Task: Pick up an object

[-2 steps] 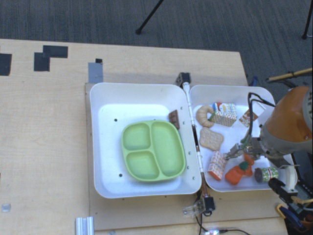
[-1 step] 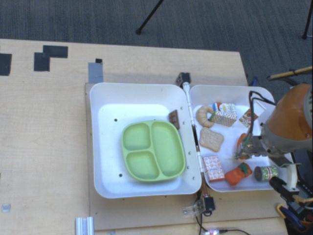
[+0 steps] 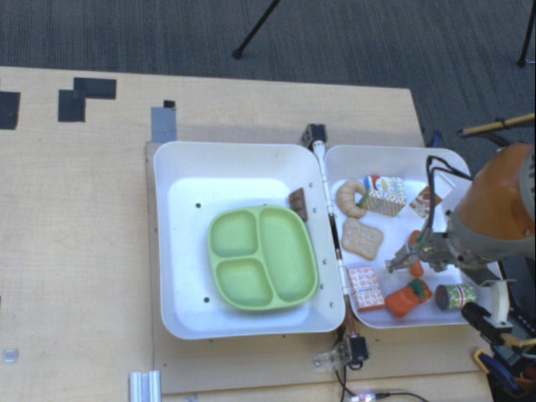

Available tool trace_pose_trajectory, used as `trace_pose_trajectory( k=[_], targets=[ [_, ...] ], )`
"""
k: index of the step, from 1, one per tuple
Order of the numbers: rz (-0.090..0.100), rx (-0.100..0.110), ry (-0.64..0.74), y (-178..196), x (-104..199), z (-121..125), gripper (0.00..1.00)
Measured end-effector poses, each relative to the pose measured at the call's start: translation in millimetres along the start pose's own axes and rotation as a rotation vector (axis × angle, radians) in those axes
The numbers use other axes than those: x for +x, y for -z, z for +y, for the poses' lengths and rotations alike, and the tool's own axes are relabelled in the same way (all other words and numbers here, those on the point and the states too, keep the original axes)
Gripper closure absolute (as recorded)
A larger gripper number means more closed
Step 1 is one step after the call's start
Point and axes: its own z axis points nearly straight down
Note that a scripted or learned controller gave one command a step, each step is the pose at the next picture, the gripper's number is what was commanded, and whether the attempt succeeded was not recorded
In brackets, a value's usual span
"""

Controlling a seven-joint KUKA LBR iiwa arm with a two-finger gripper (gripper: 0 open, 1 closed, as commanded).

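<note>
Hovering low in the right bin, gripper with spread fingers just above the orange toy, so best dropping straight down, avoiding the patterned box beside it.

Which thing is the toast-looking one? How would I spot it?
Look in the right white bin, on its left half near the divider. The tan slice of toast lies flat below the curled croissant and above the pink patterned box; it alone is a plain, speckled square.
</note>
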Motion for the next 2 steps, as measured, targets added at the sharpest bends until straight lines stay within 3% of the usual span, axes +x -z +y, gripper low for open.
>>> trace_pose_trajectory(
  k=[1, 2],
  targets=[
    [0.0, -0.003, 0.001, 10.4, 0.4, 1.6, 1.0],
    [0.005, 0.011, 0.003, 87.2, 87.9, -2.0, 1.0]
  ],
)
